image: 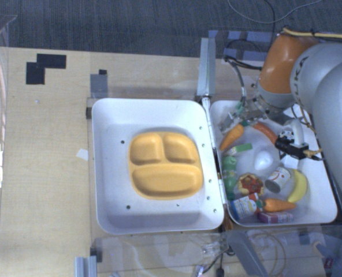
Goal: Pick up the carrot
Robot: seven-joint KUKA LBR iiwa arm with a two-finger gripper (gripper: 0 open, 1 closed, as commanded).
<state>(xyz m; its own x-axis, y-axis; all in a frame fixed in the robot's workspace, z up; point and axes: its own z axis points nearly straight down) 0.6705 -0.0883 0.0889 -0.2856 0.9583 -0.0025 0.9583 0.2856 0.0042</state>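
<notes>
While the left bin [101, 172] holds a yellow tray [165, 163], right bin [327, 209] crowded (carrot [233, 136], banana [298, 186]), claw [244, 113] state unclear.

Robot lab: arm [327, 91], white bins [101, 154]

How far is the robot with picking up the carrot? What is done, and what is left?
Done: the gripper has reached the right bin and sits just above a carrot at its upper left. In hand: closing in on it; I cannot see a grasp. Left: gripping and lifting. The carrot lies in the bin.
</notes>
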